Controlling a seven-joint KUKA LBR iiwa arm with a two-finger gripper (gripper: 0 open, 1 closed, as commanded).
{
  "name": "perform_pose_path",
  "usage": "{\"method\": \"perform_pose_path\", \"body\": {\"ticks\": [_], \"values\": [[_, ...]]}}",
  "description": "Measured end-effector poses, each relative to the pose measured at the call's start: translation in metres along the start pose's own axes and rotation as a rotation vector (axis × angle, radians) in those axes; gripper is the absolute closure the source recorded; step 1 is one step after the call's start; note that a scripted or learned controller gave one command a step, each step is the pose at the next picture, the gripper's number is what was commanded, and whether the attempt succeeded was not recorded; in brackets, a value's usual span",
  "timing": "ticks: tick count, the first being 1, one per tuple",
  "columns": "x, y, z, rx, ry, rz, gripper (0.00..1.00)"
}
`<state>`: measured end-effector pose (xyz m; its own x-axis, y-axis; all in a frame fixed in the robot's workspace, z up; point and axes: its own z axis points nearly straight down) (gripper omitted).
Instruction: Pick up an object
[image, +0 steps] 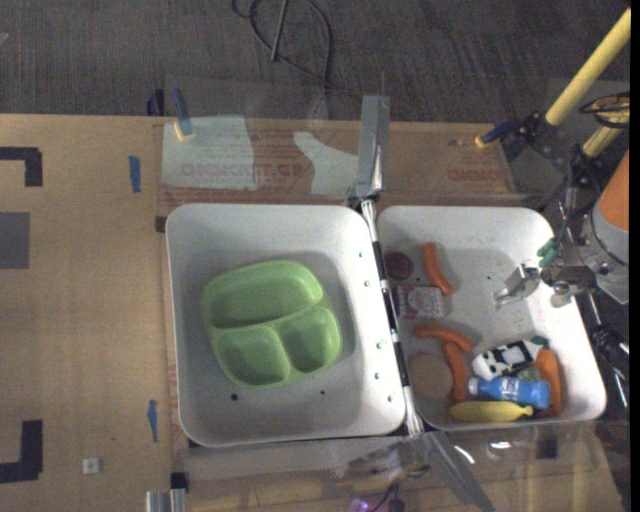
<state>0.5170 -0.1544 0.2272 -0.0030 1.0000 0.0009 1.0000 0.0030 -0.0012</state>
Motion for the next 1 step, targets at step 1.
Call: {"method": "perform_pose_path", "body": {"ticks": [1], "values": [[0.013, 0.0707, -0.0705, -0.005, -0.003, -0.093, 0.0]]}}
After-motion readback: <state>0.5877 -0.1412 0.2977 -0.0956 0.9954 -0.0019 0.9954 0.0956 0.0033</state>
